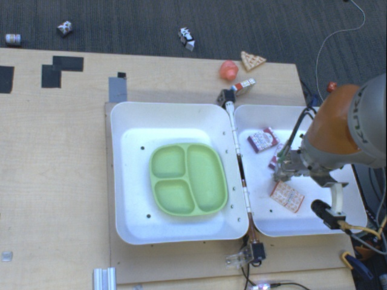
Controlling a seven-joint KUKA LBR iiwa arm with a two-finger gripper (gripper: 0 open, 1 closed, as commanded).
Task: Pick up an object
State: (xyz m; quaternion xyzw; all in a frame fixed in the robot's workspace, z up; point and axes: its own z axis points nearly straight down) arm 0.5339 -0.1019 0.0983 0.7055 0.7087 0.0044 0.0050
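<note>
Over the right bin (pixel 266 222) we see the grey arm (pixel 347 128) with its orange band reaching in from the right, the gripper (pixel 283 173) hanging low above the bin floor. We cannot tell how the gripper is set, since the wrist hides it from this camera. Two objects lie in that bin: a small red-and-white packet (pixel 262 140) near the upper left part, and a tan checkered packet (pixel 287 196) just below the gripper, close beside it; whether they touch we cannot tell. We note the left bin (pixel 121 162) holds a light green divided tray (pixel 187 179) with three compartments, lying flat near its middle. On the bench (pixel 54 174) above the bins we see a red round item (pixel 228 70), a wedge-shaped tan piece (pixel 253 60), and a small red-and-white tube (pixel 245 85). Black patches (pixel 60 68) mark the bench at upper left.
</note>
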